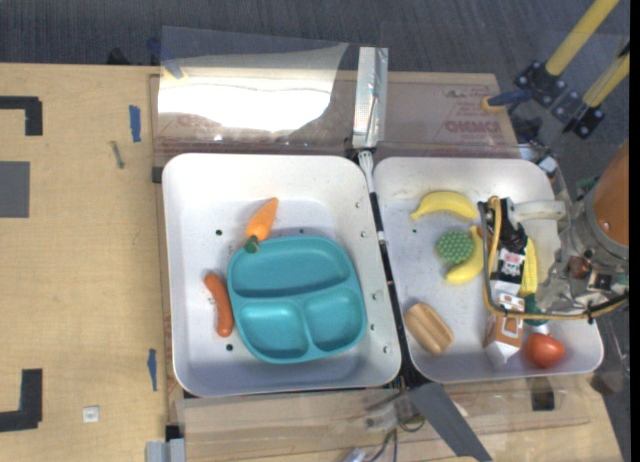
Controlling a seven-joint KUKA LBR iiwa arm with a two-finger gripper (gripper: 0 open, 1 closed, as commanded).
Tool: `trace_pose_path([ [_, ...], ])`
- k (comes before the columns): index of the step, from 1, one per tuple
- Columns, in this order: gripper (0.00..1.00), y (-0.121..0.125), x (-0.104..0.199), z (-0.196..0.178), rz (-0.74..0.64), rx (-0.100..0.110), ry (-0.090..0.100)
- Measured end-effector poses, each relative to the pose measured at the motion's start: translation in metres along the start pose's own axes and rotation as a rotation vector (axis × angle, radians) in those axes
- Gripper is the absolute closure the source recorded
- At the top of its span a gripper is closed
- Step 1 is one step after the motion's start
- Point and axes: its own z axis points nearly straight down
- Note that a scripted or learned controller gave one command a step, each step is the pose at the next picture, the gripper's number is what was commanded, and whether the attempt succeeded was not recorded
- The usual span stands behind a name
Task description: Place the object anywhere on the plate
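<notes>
While the teal plate sits bare in the left bin, we see the gripper over the right bin; we cannot tell its state, and nothing is placed yet.

Overhead camera; slants down on left bin and right bin.

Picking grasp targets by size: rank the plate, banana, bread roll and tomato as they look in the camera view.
1. plate, by far the largest.
2. banana and bread roll: too close to rank; the banana is longer, the roll thicker.
3. tomato, smallest.
</notes>
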Motion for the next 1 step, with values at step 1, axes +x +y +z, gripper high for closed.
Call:
trace_pose_path([
  [1, 1.00, -0.0037, 0.0013, -0.0099, -0.003, 0.004, 0.002],
])
